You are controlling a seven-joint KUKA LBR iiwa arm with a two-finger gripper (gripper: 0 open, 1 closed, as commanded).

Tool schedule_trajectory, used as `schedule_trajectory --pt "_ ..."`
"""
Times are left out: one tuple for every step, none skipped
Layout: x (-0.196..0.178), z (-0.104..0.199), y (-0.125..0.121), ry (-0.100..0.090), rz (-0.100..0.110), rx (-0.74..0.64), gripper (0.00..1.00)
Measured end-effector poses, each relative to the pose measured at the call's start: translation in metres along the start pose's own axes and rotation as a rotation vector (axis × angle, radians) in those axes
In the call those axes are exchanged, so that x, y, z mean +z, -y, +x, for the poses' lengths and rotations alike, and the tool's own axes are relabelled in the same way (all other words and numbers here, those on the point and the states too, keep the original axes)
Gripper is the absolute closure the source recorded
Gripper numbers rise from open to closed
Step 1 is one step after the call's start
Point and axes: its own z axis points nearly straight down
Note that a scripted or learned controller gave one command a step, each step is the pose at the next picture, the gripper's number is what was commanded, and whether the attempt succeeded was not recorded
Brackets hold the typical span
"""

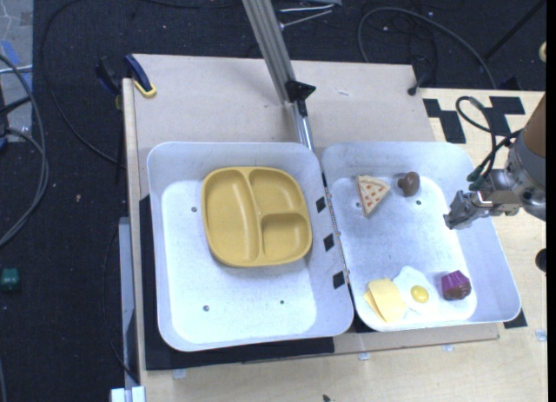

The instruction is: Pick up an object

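Observation:
The right bin (393, 244) holds a pizza slice (372, 194), a small brown ball (408, 184), a yellow cheese block (386, 299), a fried egg (413, 288) and a purple piece (455, 285). My gripper (460, 212) hangs over the right rim of this bin, right of the brown ball and above the purple piece. Nothing shows between its tips.
The left bin (182, 305) holds a yellow divided plate (257, 215). A metal pole (269, 36) slants down from the top to the gap between the bins. Black clips sit along the divider. Cables lie on the floor around the bench.

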Motion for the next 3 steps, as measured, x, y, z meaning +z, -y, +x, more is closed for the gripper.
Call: schedule_trajectory --pt "0.004 0.046 -0.011 -0.003 0.005 -0.004 1.0" --pt "0.006 0.091 -0.037 -0.003 0.004 -0.005 1.0" --pt "0.027 0.142 -0.06 -0.003 0.006 -0.005 1.0"
